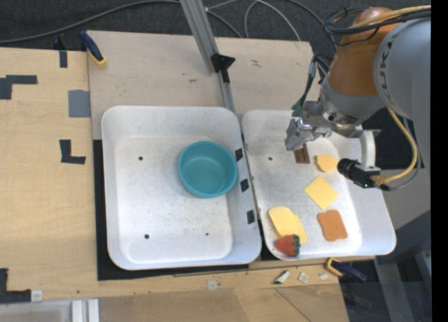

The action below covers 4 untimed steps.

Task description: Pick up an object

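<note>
Pincer (299,138) hangs over right bin's (269,173) bare far-left floor.

bowl (207,168): glossy teal plastic | bins (126,194): white, speckled, perhaps plastic | bench (42,145): matt wood

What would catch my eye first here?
The big grey arm with its orange band reaches in from the right, its gripper low over the right bin. A teal bowl sits alone in the left bin. Yellow and orange food toys and a strawberry lie near the gripper.
</note>
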Each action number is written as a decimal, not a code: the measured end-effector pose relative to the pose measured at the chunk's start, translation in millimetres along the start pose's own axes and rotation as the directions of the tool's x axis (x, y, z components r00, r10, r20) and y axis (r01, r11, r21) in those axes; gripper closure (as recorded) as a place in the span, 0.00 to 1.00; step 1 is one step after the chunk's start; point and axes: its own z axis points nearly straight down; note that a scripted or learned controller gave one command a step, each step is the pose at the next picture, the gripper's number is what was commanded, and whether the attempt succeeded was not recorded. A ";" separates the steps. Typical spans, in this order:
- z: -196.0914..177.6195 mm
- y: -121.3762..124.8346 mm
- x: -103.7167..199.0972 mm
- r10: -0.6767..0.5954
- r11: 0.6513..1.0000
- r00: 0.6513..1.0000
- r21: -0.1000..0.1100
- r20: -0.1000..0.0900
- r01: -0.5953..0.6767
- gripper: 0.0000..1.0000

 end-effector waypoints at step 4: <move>-65.3 -27.3 95.2 -0.004 1.000 1.000 0.006 -0.002 0.004 1.00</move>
